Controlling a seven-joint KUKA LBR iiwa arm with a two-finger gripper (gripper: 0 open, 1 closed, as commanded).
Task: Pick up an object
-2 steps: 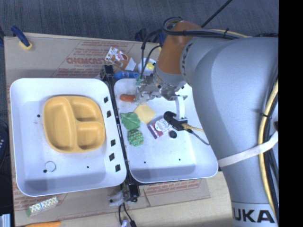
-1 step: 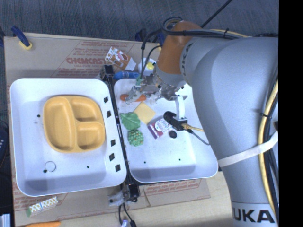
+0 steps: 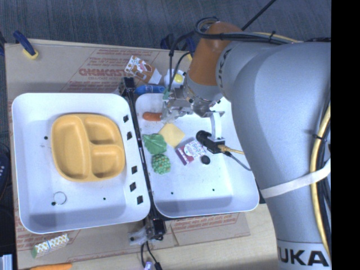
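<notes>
Bright, even light; slightly soft focus.

Right bin's [image 3: 242,198] near half lies open; toys crowd its far half, and the yellow tray [image 3: 87,146] blocks the left bin's [image 3: 34,218] middle.

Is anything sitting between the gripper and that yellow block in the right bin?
Nothing visible does. The gripper hangs at the far end of the right bin, just above the yellow block. The orange sausage-shaped piece lies off to its side, not between them.
</notes>
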